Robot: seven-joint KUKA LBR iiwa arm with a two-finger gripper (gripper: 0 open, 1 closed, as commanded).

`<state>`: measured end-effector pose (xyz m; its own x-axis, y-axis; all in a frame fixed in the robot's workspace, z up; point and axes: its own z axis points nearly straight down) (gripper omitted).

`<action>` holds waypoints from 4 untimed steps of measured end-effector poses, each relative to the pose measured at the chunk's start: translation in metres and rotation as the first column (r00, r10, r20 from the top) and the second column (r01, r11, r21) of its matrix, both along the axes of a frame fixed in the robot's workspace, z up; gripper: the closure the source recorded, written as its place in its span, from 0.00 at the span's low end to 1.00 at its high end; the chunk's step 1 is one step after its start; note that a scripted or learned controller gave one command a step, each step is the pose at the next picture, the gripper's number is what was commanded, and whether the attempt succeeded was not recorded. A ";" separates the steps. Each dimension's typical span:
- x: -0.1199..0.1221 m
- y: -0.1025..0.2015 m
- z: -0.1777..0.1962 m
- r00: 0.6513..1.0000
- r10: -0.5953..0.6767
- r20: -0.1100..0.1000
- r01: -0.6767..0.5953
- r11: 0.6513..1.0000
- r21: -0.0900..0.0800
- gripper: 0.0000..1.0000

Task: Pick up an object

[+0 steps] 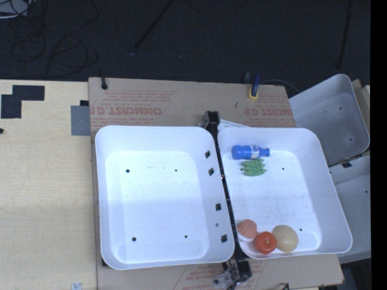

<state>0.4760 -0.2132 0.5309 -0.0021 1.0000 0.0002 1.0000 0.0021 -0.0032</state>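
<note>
Three small rounded items crowd the near corner of the right bin point(329, 222): a glossy red tomato-shaped piece point(264, 242) at the front, a pale tan, dimpled ball point(285, 237) touching its right side, and a smooth salmon-pink shell-like shape point(247, 228) just to its left. Toward the far end of the same shallow white plastic tray lies a small blue bottle point(249, 152) on its side, its white cap pointing right; just beside it, on the near side, sits a bumpy green leafy piece point(254, 168).

Next door, the left bin point(106, 180) is a matching rounded-corner tray with a smooth matte floor dotted by a few small dark holes. A black strip with clips point(219, 186) runs along the seam where the two trays meet. Both rest on a flat brown cardboard sheet point(157, 104) printed with red lettering, laid on a light wood-grain table point(42, 186) bearing grey and black flat patches at its far left. A blue-and-yellow clamp point(254, 86) stands at the cardboard's far edge. Grey angled metal panels point(335, 116) sit to the right of the trays, and dark floor with loose cables lies beyond the table.

Whether the claw is apart or together cannot be told from this view.
</note>
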 end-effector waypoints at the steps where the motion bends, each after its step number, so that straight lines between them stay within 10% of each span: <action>1: 0.000 0.000 0.007 1.000 0.004 0.002 -0.004 1.000 -0.001 0.00; 4: 0.000 -0.001 0.006 1.000 -0.003 0.002 0.003 1.000 -0.001 0.00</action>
<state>0.4761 -0.2137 0.5374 0.0008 1.0000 -0.0010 1.0000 -0.0008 -0.0013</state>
